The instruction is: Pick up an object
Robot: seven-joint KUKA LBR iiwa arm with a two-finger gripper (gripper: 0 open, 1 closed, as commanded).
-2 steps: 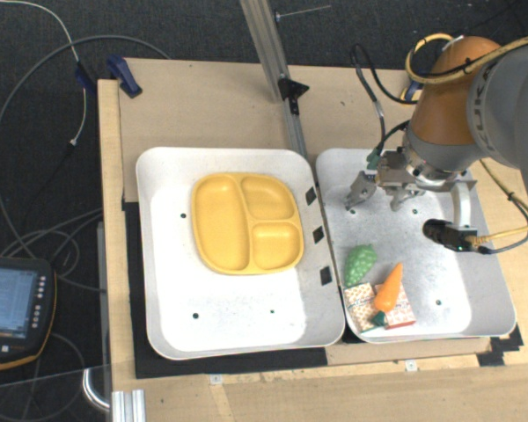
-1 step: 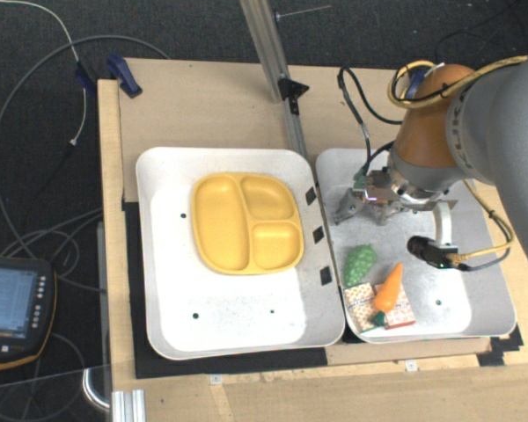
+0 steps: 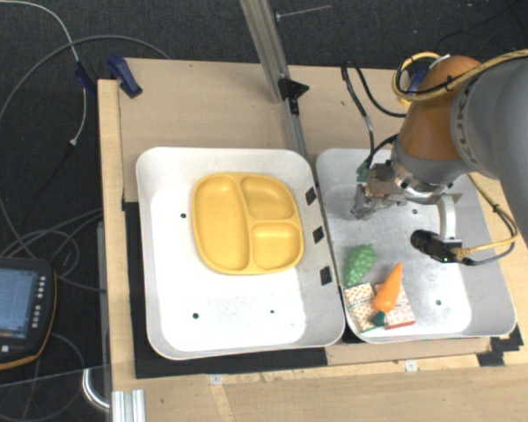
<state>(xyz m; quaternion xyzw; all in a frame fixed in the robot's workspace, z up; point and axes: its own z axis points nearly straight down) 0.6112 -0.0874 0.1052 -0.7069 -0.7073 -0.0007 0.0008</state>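
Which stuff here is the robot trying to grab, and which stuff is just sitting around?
For the job:
- claw, over the right bin
- green lump
- toy carrot
- patterned block

Just lying about:
- yellow divided plate in the left bin
- handheld screen
- cables

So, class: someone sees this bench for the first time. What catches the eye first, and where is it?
The yellow divided tray in the left bin stands out first. Next, the grey arm's orange band over the right bin, gripper near its far-left part. A carrot and green toy cluster at that bin's near-left corner.
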